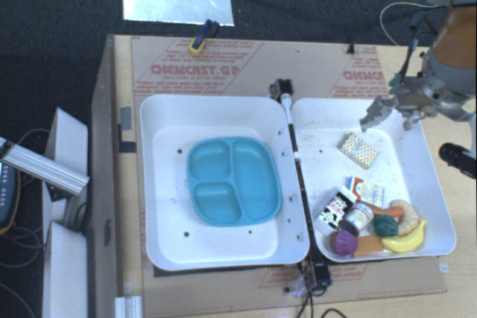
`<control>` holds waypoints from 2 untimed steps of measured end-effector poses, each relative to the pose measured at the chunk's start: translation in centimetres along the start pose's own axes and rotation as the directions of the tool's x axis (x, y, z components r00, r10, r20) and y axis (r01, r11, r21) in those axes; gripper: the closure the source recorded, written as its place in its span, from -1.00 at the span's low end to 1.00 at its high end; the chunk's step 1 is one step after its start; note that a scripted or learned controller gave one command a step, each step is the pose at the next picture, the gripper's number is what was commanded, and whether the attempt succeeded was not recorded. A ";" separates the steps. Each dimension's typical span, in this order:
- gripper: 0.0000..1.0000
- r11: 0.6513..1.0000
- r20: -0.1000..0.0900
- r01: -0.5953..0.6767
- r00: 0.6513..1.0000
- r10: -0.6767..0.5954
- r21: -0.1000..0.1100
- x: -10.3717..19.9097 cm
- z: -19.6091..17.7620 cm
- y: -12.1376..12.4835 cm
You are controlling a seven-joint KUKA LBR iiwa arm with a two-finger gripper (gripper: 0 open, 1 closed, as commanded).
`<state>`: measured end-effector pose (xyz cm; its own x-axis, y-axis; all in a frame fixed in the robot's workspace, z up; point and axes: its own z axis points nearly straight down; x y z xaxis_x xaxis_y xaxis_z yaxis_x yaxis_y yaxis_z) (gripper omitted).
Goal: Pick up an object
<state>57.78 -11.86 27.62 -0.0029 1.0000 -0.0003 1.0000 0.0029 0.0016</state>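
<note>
As gripper (393, 114) hovers spread above right white bin (440, 182), small checkered flat packet (359, 150) nearest: judged light, stiff; pinch across narrow edges.

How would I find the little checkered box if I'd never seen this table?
Look in the right white bin, the one without the blue tray. The checkered box lies alone near the bin's upper middle, just below the gripper. It is a pale tilted square with a tiny dotted pattern, apart from the colorful toy pile at the bottom.
</note>
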 end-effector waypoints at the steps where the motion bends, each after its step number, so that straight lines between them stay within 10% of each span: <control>1: -1.00 1.000 -0.001 0.001 1.000 -0.001 0.003 -0.1 9.6 5.1; 2: -1.00 1.000 0.002 0.001 1.000 -0.001 -0.008 1.1 18.7 4.8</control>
<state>62.61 -10.77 8.90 -0.0039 1.0000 -0.0020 0.9999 0.0039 0.0099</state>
